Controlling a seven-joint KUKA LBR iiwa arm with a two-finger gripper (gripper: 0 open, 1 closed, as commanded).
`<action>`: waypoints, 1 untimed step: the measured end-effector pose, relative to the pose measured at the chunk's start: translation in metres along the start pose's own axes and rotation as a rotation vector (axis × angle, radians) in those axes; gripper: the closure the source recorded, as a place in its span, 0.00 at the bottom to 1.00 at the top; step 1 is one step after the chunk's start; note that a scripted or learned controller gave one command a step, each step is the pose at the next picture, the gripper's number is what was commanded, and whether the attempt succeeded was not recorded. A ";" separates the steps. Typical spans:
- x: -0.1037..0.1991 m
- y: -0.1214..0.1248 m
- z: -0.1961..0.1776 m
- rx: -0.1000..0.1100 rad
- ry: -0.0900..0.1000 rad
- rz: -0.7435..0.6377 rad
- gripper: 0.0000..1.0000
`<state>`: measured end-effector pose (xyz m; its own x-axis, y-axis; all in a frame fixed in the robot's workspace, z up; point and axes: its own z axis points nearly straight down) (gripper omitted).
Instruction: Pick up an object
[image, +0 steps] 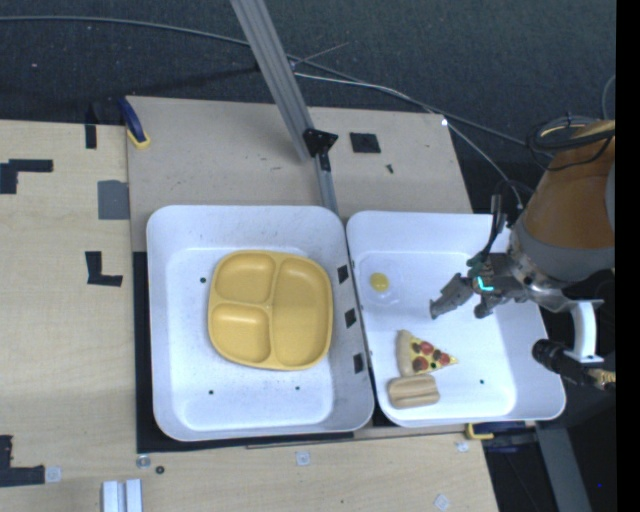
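- Two-finger gripper (466, 301) above right white bin (505, 235), fingers spread, nothing between them.
- Candidates near: toy pizza slice (421, 353), tan bread-roll piece (413, 391), small yellow round piece (380, 283).
- Best approach: centre over pizza slice, descend straight, close gently.

Yellow divided plate (270, 309) in left bin (180, 330) — bench (60, 330) beneath.

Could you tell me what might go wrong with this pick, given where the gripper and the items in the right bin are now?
1. The pizza slice lies right next to the bread roll, so a grasp on one could nudge the other away.
2. The small yellow piece looks low and small, so it may slip out.
3. The gripper hovers between them with open fingers, aligned with neither; a straight descent could close on nothing.
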<state>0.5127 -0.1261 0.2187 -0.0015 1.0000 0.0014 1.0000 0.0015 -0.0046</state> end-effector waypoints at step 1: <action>0.000 0.001 -0.001 -0.002 0.000 0.000 0.00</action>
<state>0.5132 -0.1261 0.2194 -0.0018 1.0000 0.0011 1.0000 0.0019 -0.0025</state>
